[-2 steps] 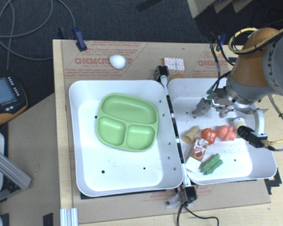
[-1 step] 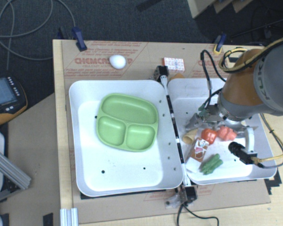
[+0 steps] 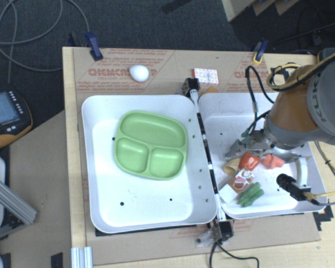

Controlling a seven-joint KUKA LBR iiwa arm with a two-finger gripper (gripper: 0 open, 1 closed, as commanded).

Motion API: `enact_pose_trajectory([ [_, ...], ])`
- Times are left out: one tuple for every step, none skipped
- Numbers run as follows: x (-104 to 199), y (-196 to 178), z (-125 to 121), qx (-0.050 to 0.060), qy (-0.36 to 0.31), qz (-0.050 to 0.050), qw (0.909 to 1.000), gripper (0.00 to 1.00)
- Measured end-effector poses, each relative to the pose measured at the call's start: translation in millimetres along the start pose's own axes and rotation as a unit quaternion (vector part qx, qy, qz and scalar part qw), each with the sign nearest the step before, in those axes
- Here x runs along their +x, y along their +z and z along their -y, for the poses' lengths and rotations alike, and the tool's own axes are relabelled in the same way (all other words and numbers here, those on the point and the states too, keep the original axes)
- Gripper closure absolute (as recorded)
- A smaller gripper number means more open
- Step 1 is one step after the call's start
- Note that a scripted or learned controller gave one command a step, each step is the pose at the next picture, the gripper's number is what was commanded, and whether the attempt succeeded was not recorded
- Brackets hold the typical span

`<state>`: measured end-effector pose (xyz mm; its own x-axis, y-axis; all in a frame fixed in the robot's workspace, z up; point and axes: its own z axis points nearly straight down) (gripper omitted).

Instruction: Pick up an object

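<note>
- Progress: the gripper [image 3: 250, 147] is hanging low over the right bin [image 3: 223, 121], just above a cluster of small items. Nothing is showing as gripped, so the pick is judged not yet done, with grasping and lifting left.
- Hand state: how wide the gripper is standing cannot be told from this angle.
- Right bin: it is holding an orange-red piece [image 3: 248, 161], a red piece [image 3: 273, 161] beside it, a tan piece [image 3: 230, 168], a red-and-white packet [image 3: 243, 180] and green pods [image 3: 250, 195], all lying close together.
- Left bin [image 3: 100, 166]: it is holding a green divided plate [image 3: 151, 145], with nothing showing in its compartments.
</note>
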<state>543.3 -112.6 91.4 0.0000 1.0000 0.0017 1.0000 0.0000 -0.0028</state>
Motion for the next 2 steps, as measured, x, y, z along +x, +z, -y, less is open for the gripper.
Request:
enact_pose_trajectory([
  [0, -10, -1, -0.001, 0.000, 0.000, 1.0000, 1.00],
  [74, -94, -32, -0.002, -0.001, 0.001, 1.0000, 1.00],
])
